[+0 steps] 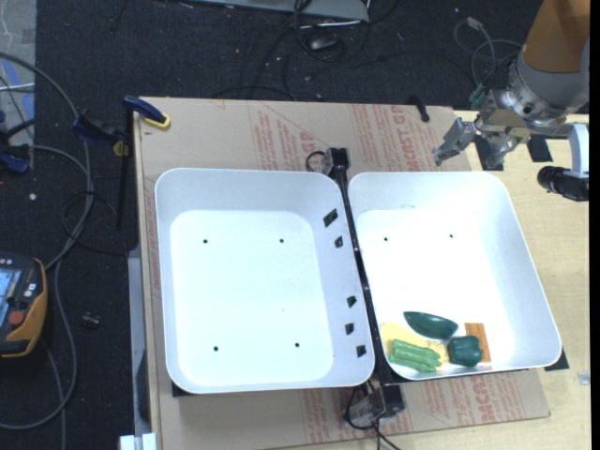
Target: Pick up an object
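The tabletop (234,134) is brown board on dark, cable-strewn floor (75,54). The hand (466,144) hangs beyond the right bin (525,251), fingers spread, holding nothing. Green objects (431,340) lie in that bin's near corner.

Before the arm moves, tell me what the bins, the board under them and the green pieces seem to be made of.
Right bin and left bin: likely moulded plastic, smooth matte white, with rounded corners. Board: looks like cardboard, tan with faded red print. Green pieces: probably plastic or rubber toy food, with a slight sheen; too small to be sure.
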